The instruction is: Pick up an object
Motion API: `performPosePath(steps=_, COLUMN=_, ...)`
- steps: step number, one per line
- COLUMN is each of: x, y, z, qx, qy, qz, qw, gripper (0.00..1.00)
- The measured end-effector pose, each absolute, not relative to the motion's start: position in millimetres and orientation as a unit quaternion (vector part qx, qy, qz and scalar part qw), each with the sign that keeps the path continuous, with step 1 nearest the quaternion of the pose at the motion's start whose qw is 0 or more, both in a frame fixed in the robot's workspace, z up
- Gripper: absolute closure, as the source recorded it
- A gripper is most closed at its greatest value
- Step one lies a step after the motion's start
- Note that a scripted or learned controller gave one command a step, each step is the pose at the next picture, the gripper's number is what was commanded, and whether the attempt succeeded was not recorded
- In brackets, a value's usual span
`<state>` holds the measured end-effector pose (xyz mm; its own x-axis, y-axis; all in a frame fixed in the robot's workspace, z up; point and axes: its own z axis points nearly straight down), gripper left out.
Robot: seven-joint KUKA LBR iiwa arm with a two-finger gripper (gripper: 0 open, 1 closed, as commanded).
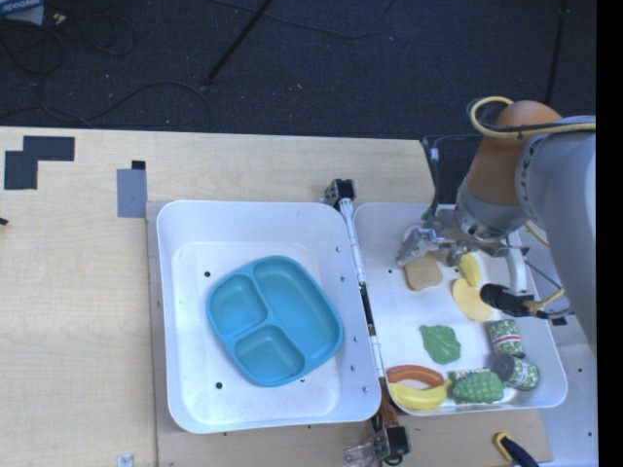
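The arm is reaching in from the right of the frame, and its gripper (421, 245) is hanging low over the upper part of the right bin (382, 224), just above a tan, bread-like piece (423, 274). The fingers are looking spread apart with nothing between them, so no object is being held yet; this seems to be the approach step, before any grasp. The tan piece is lying directly below the gripper toward the frame's centre-right, with a yellow piece (470, 269) just to its right. Further down the bin a green leafy piece (440, 342), a banana (419, 395) and a red sausage-like piece (416, 374) are sitting near the lower edge. The left bin (180, 261) is carrying a blue divided plate (274, 319). The next move probably calls for lowering squarely over the tan piece and closing on it.
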<state>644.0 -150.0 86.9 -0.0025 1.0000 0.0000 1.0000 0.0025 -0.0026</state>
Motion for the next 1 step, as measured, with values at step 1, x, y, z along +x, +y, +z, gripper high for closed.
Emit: performPosePath(steps=1, x=644.1, y=-151.3, z=86.8, qx=-0.706, qy=-0.708, qz=0.0009, qw=0.001, gripper=0.00)
